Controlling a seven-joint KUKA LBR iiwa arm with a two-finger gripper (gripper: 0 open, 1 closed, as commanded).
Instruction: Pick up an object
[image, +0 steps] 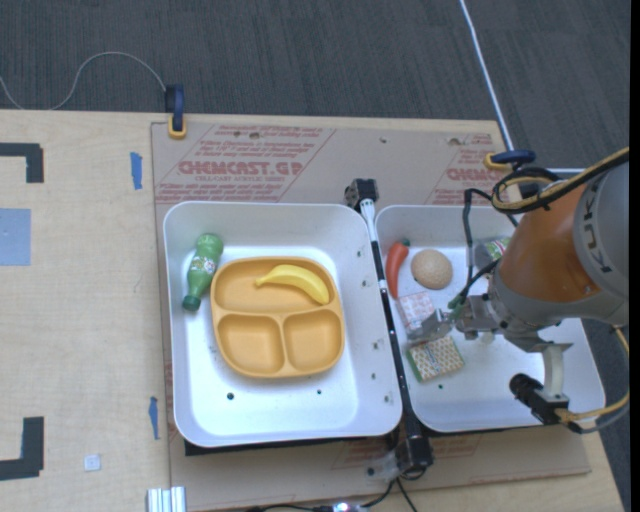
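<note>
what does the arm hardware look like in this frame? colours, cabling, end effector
Grey KUKA arm with a broad orange band above the wrist. Below it sits a grey metallic wrist block, and the gripper there is small and metallic, too cluttered to make out in detail. Black and yellow cables loop around the top of the orange section. A black cylindrical part sticks out lower down.

Robot lab — taped bench (80, 330), clamped board (250, 160)
</note>
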